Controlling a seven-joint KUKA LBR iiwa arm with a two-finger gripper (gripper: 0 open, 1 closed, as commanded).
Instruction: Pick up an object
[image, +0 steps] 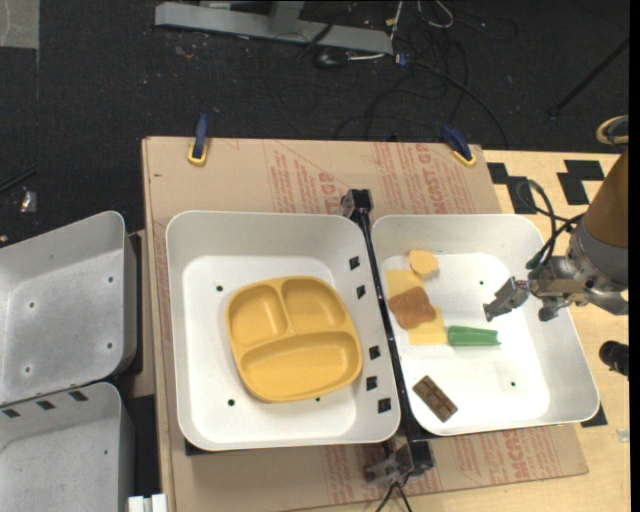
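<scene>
The yellow tray lies far left of the claw in the left bin. Nearer left, in the right bin, are flat food pieces (probably light, stiff plastic). The green piece, a slim bar just below-left of the claw, suits a grip across its short width. The claw holds nothing; whether spread or clenched cannot be told.

cardboard-topped bench bears 2 white bins side by side.
</scene>
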